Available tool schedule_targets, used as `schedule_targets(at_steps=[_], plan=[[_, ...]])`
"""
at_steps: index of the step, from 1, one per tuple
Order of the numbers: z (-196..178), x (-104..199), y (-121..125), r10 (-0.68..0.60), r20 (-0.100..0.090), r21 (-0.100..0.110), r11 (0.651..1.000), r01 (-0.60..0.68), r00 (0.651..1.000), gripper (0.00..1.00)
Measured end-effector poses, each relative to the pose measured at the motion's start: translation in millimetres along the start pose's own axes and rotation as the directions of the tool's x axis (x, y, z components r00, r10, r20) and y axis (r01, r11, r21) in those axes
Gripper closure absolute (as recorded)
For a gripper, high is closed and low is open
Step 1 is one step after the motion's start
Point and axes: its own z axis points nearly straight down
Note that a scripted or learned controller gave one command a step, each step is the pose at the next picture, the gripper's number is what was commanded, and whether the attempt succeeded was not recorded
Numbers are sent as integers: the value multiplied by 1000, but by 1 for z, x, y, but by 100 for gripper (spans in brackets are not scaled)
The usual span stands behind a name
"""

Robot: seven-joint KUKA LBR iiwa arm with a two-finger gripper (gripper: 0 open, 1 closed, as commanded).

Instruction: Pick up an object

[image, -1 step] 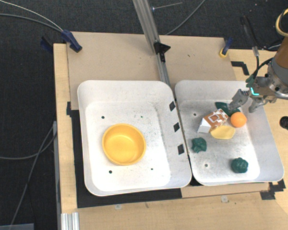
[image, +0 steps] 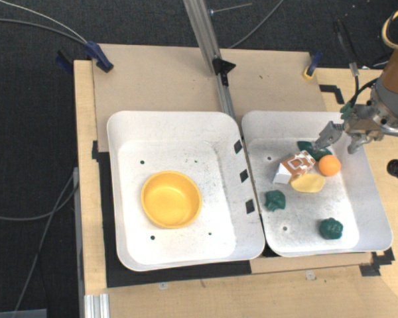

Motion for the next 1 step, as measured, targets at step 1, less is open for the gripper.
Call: schedule_targets(at_steps=[1], plan=[[44, -1, 3, 1, -2, 9, 1000, -1, 1000, 0]])
